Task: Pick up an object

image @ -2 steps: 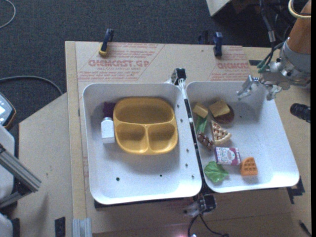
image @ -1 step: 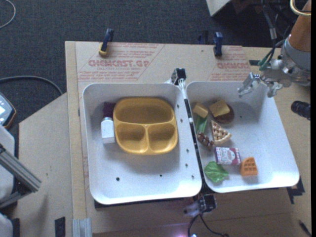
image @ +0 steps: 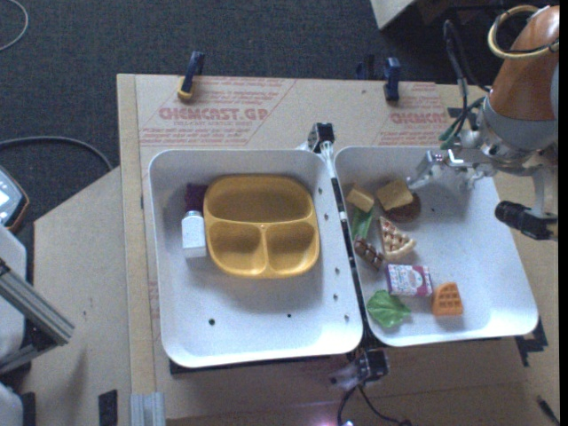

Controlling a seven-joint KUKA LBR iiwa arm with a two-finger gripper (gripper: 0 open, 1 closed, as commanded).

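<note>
Several toy foods lie in the right bin. A brown bread piece sits near the bin's back left, with a tan cube beside it. Below them lie a pizza slice, a pink carton, an orange waffle and a green leaf. My gripper hangs low over the back of the right bin, just right of the bread piece and pointing toward it. Nothing shows in its grasp.
The left bin holds a yellow divided plate, a white bottle and a small purple item. A divider rail runs between the bins. Clamps stand at the board's back edge.
</note>
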